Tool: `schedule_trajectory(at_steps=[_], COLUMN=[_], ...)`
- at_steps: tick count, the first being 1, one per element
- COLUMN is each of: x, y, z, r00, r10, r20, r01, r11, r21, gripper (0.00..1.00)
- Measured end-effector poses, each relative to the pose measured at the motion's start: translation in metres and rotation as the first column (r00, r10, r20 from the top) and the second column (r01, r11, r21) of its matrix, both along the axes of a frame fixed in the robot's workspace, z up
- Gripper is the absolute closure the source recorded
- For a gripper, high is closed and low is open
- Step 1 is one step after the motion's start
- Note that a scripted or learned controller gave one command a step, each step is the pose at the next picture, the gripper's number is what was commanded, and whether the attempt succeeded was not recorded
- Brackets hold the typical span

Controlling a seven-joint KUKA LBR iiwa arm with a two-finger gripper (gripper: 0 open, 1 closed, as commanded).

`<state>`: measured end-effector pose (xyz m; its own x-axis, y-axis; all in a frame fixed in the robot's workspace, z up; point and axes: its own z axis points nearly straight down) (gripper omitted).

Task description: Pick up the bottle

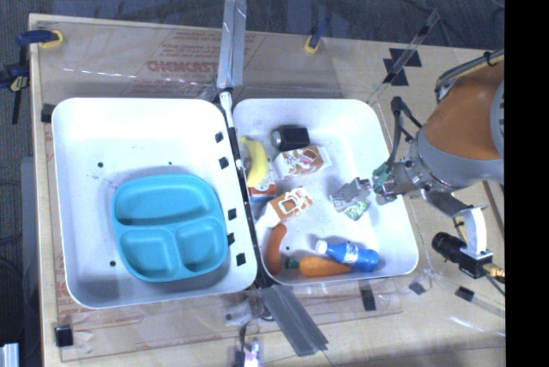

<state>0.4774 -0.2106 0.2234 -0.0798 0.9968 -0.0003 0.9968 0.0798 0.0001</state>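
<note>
**Bottle waits at the near wall of the right bin**

The bottle lies on its side in the right bin, blue body with a white cap end pointing left, close to the near wall. A carrot lies touching or just beside it on the near side, and a sausage sits to its left. The gripper hangs above the bin's right half, over a crumpled silvery-green wrapper; whether it is open or closed, or grips that wrapper, cannot be told from this view. A good approach likely means shifting toward the near wall, centring over the blue body, and turning the gripper across the bottle's short axis, so the carrot and the wall stay outside the grasp.
</note>
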Motion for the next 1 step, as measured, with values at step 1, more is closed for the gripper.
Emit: schedule_trajectory(at_steps=[1], x=[-0.0008], y=[0.0023], z=[-0.1260], r00=[0.935], r10=[-0.355], r20=[-0.006], r01=[0.355], r11=[0.935], r21=[0.002], gripper=[0.00])
